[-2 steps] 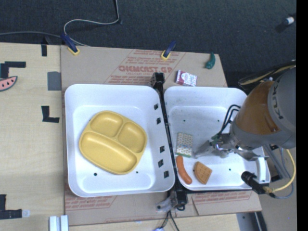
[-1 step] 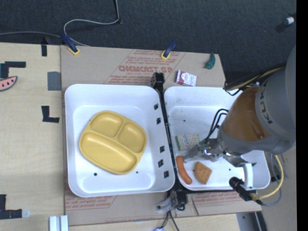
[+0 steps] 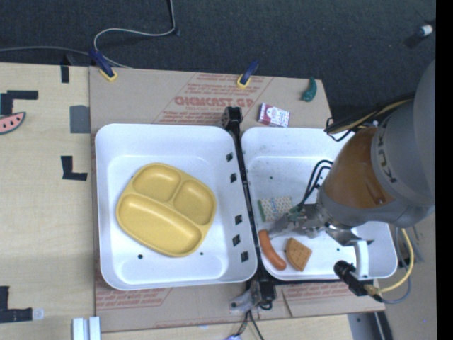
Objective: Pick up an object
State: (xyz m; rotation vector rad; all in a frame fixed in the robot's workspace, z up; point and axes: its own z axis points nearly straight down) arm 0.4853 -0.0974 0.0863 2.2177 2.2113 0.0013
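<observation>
In the right white bin (image 3: 318,147), the jaws (image 3: 301,218), their opening impossible to tell, hang near an orange sausage-shaped toy (image 3: 272,251) and tan cracker-like piece (image 3: 298,253), both unlifted, so the pick seems undone.

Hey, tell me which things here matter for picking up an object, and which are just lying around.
For the job:
pincer, low in the right white bin
orange sausage-shaped toy
tan cracker-like square
small green patterned card

Lying about:
yellow divided plastic plate in the left white bin
small red-and-white packet on the cardboard
teal clip
</observation>
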